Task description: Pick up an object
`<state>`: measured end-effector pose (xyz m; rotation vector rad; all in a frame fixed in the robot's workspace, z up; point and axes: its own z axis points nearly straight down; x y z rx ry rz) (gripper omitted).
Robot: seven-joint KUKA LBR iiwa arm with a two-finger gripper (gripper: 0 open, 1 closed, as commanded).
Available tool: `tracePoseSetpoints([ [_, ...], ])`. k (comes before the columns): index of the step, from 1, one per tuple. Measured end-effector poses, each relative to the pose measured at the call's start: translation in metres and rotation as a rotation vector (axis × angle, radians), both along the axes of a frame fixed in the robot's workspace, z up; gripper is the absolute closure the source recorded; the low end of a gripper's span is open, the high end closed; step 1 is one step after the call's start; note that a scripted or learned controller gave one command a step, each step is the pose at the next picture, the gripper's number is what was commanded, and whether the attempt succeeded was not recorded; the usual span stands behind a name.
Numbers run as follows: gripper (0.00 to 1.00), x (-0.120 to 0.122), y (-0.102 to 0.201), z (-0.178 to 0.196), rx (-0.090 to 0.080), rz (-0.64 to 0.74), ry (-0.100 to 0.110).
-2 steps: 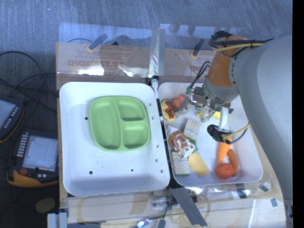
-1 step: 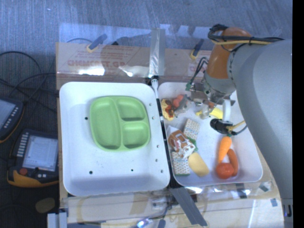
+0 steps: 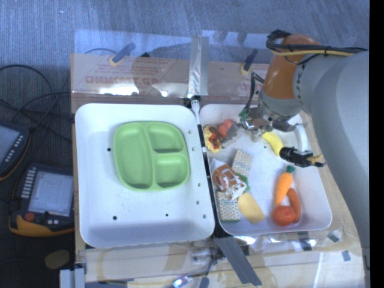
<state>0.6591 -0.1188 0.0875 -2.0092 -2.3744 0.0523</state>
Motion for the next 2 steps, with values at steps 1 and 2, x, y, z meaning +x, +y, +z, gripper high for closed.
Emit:
tracePoseSetpoints([
  [1, 0.00, 0.003, 0.004, 0.001, -0.007, 0.144, -0.018],
  [2, 0.00, 0.011, 0.015, 0.001, 0.004, 0.066, -0.050],
])
